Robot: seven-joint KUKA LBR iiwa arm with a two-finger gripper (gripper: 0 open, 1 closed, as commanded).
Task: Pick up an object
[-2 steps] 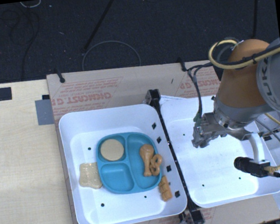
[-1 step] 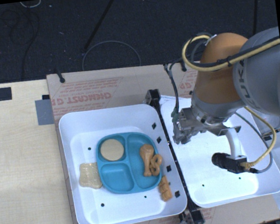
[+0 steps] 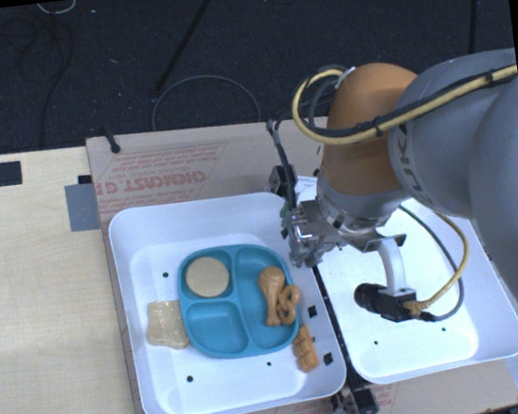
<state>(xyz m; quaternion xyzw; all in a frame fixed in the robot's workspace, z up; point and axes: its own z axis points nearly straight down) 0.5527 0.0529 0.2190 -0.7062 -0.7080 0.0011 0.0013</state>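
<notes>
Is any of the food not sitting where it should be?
Yes. The blue tray in the left bin holds a round cracker and a pretzel, but two bits lie off it: a pale piece against its left edge and a small brown piece by its lower right corner.

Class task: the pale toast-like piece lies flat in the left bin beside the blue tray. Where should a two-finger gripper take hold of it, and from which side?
Probably from straight above, closing across the short width of the toast piece. It lies flat, its right edge against the blue tray.
</notes>
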